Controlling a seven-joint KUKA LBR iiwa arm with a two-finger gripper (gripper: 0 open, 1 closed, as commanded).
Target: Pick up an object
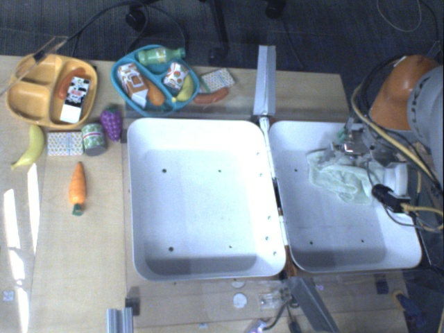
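- The pale crumpled cloth (338,177) lay on the floor of the right bin (333,245), in its upper right part near the right wall, and showed no sign of being lifted.
- The gripper (355,144) stood low at the cloth's upper right edge; whether it touched the cloth could not be told.
- The fingers' state could not be told amid the cables and fittings.
- Judgement: the pick was not done; grasp and lift remained.
- The left bin (198,259) lay alongside, apart from the work.
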